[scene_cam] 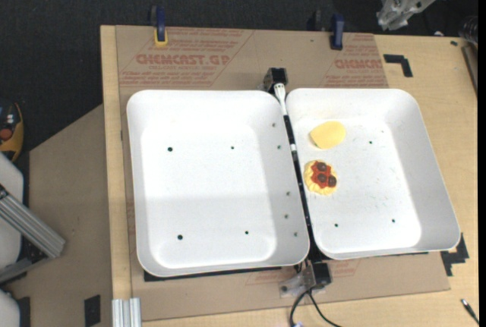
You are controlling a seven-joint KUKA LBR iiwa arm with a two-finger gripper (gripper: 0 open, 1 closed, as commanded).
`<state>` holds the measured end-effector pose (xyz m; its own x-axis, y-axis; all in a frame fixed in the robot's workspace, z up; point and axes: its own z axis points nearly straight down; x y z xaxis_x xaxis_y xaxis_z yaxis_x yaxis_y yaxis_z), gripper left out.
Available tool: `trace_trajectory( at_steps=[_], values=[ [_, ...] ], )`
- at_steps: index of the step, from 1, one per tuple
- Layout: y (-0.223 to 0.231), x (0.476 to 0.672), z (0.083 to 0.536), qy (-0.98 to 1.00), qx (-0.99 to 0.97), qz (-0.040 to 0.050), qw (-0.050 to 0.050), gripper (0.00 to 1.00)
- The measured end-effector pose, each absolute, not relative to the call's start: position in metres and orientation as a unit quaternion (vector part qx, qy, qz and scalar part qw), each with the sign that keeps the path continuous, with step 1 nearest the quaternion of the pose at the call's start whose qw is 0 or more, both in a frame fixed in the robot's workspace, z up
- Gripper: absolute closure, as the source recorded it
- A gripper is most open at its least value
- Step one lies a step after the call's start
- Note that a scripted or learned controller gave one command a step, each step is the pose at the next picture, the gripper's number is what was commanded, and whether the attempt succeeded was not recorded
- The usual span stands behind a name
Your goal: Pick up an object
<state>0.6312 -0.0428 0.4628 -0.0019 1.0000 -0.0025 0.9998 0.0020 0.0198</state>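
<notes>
1. So, the biggest thing seen is the brown board (228, 52) that both bins are set on, with red lettering printed along its far edge and two blue clamps, one (158, 18) at far left and one (337, 29) further right.
2. Next, the left bin (213, 181) is laid out white and shallow, dotted with a few small dark holes.
3. The right bin (380, 189) is pushed up right beside it, the two rims touching along a dark seam in the middle.
4. The gripper (402, 3) is parked way up in the top right corner, past the board's far edge and well apart from both bins. Whether it's spread or pressed together can't be told from this angle.
5. A pale yellow disc (327, 134) is found in the right bin, near its left wall.
6. Just in front of the disc, a smaller yellow piece with red spots (321, 177) is seen, close by, not touching it.
</notes>
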Motion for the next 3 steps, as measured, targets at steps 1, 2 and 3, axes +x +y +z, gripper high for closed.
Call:
trace_trajectory(
  at_steps=[1,2,3],
  values=[
    [0.034,0.667,0.341,0.71,0.705,-0.0026,-0.004,1.0],
    [0.102,0.614,0.255,0.709,0.705,-0.004,-0.005,1.0],
    [0.209,0.646,0.24,0.711,0.703,0.0026,-0.001,1.0]
  ],
)
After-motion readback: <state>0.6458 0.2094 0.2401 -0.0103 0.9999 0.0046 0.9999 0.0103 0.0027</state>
